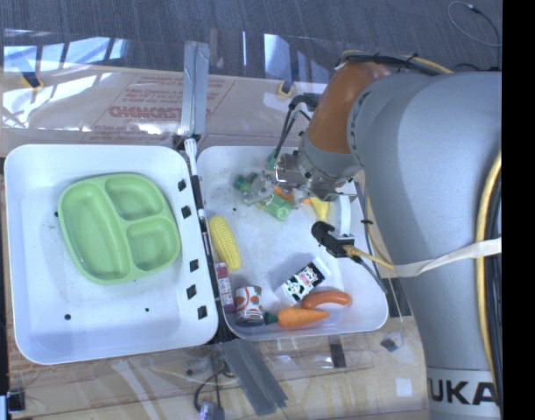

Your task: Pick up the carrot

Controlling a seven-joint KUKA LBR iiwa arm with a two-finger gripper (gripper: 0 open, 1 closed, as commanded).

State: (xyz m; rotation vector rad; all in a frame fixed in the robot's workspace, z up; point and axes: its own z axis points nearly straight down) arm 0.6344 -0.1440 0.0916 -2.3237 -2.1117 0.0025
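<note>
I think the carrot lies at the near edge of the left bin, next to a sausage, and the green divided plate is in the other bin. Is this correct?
Not quite. In the camera view the carrot lies at the near edge of the right bin, beside the sausage. The green divided plate is in the other bin, the left one.

You have two white bins (pixel 39 322); the left one carries a pale green divided plate (pixel 118 227). In the right bin, lower middle of the frame, you see a yellow corn cob (pixel 224 241), an orange carrot (pixel 302 318) with a green tip, a red-orange sausage (pixel 327 299), and a black-and-white cow-patterned carton (pixel 303 281). The arm (pixel 425 173) is grey with an orange band.
</note>
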